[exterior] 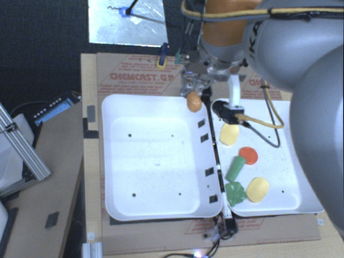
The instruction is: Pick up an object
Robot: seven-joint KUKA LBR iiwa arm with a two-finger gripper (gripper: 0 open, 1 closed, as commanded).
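1. The grey arm [301, 63] enters from the right, its orange band [231, 9] high in the frame above the wrist.
2. The hand [194, 93] hangs over the far rim of the bins, close to the divider between them.
3. A small tan, egg-shaped object [194, 102] sits directly below the fingers [189, 85]. The fingers appear to close on its top, gripping it (contact is partly hidden by the metal parts, so this reading is tentative).
4. The tan object is at the far right corner of the left bin [150, 160], beside the divider.
5. The right bin [279, 160] holds several things: a pale yellow piece [229, 134] near the divider, an orange-red disc [248, 155] just past it, a green item [235, 180] nearer the camera, and a yellow lemon-like object [257, 189] just beside the green one.
6. A black fitting [224, 110] with a yellow cable [263, 123] hangs over the right bin, near the pale yellow piece.
7. Both bins rest on brown cardboard [137, 75] printed with red lettering, which lies on the surface.
8. A shiny foil-like sheet [126, 15] lies beyond the cardboard, at the far left.
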